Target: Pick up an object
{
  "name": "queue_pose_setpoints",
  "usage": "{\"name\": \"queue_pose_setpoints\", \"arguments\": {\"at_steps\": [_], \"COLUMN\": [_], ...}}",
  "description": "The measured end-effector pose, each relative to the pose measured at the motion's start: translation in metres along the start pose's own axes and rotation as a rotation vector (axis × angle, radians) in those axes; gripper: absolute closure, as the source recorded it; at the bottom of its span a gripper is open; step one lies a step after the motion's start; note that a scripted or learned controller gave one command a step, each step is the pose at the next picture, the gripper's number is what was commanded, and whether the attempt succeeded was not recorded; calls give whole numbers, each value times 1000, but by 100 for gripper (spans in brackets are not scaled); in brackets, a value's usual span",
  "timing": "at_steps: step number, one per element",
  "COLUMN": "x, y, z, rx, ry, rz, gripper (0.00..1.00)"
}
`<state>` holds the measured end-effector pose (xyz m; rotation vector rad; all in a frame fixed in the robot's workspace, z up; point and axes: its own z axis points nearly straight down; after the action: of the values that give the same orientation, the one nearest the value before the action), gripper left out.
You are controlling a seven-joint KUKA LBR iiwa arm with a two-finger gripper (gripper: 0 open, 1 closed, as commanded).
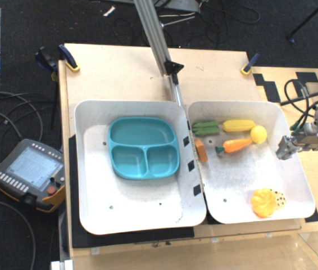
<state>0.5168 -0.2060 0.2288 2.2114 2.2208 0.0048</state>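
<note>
The right bin (294, 167) holds several toy foods. A green pea pod (205, 128) lies at its back left, with a yellow corn cob (238, 126) beside it and a yellow lemon (258, 134) to the right. An orange carrot (237, 145) lies in front of them, and a small orange piece (201, 150) rests by the left wall. A yellow-orange lumpy toy (264, 202) sits near the front. My gripper (287, 149) hangs over the bin's right rim, apart from every toy.
The left bin (91, 167) bears a teal divided plate (144, 147). A slanted metal pole (154, 30) rises behind the bins. Clamps (68, 58) grip the bench's back corners. A teach pendant (27, 174) lies on the floor at left.
</note>
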Motion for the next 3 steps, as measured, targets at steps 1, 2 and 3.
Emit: {"name": "queue_pose_setpoints", "arguments": {"at_steps": [1, 2, 3], "x": [0, 51, 107], "y": [0, 2, -3], "z": [9, 17, 8], "rx": [8, 9, 8], "ry": [2, 5, 6], "rz": [1, -3, -4], "gripper": [100, 100, 100]}}
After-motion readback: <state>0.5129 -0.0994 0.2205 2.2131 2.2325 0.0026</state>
